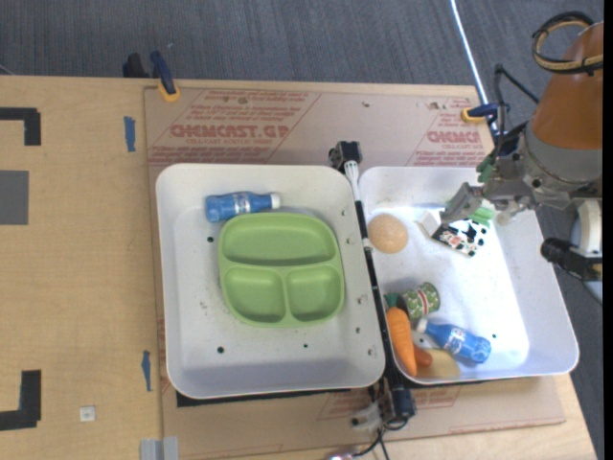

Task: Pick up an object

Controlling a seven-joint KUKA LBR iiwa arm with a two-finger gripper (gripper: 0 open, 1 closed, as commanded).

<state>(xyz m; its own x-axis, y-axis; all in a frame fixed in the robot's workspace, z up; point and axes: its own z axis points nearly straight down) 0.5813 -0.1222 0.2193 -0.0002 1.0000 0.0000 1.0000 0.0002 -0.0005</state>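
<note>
Now hand [464, 220] low in right bin [536, 353], over black-and-white toy [464, 237]; finger state unclear. Advice: center on toy, descend straight, close firmly, lift slowly, avoid egg [388, 234] nearby.

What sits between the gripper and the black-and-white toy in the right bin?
Nothing visible. The gripper is at the far side of the right bin, right beside the black-and-white toy. The tan ball lies off toward the divider, clear of that path.

One fixed overhead camera looks down aslant on both bins [182, 286].
</note>
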